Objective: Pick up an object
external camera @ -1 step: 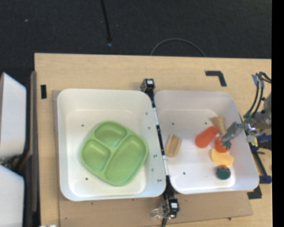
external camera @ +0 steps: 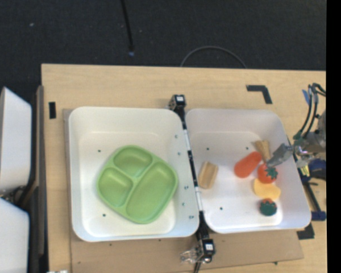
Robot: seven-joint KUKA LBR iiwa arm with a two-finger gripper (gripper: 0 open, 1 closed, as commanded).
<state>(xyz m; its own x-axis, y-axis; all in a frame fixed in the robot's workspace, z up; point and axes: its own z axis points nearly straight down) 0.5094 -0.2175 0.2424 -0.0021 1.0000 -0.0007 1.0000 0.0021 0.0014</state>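
Green plate [external camera: 137,183] left bin [external camera: 79,152] | toys crowd pincer [external camera: 271,164]

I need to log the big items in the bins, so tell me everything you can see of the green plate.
The green plate is light green, plastic-looking, with rounded corners and three compartments: two smaller ones toward its upper left and a larger one along its lower right. It lies flat, face up and turned at an angle, on the floor of the left bin, roughly central. Nothing rests in it, and it touches the bin floor alone.
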